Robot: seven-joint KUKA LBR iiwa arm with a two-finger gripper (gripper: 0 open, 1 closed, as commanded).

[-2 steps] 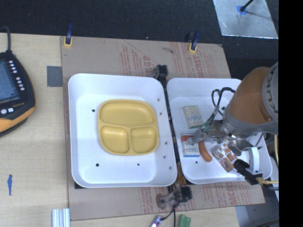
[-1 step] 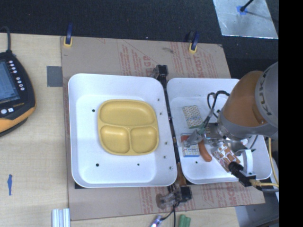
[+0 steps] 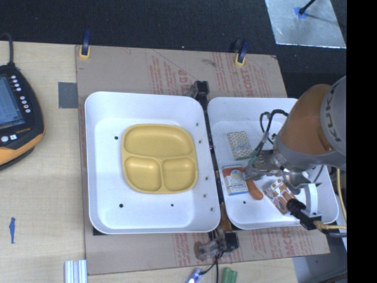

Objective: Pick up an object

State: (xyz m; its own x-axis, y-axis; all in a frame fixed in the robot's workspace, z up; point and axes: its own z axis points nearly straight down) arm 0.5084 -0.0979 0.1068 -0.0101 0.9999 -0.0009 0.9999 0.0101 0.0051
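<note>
Clutter is sitting in the right bin [image 3: 235,220], and that's where we're looking for something to pick. There's a small flat packet with a speckled grey-green pattern [image 3: 238,144] lying in the upper-middle part of that bin, tilted a bit. Below it, lower-centre-right of the frame, we're seeing a flat card-like pack [image 3: 235,181] with a red top, a white face and a bluish patch. Just beside it an orange carrot-shaped piece [image 3: 255,190] is lying at a slant, and further right a brown-and-white wrapped item [image 3: 278,196] is sitting partly under the arm.

The gripper [image 3: 258,168] is hanging low over the middle of the right bin, near the card-like pack and the orange piece. We honestly can't tell how its fingers are set, since the wrist and cables are covering them, and we can't make out anything held.

Writing-wise, there's red print running along the cardboard sheet [image 3: 147,69] under the bins, but it's too small for us to read. The labels on the packs are too blurry too.

The left bin [image 3: 106,211] is carrying a yellow divided plate [image 3: 159,158] with three sections, sitting about centre. A black-and-orange pendant [image 3: 15,117] is lying at the left edge of the frame.
</note>
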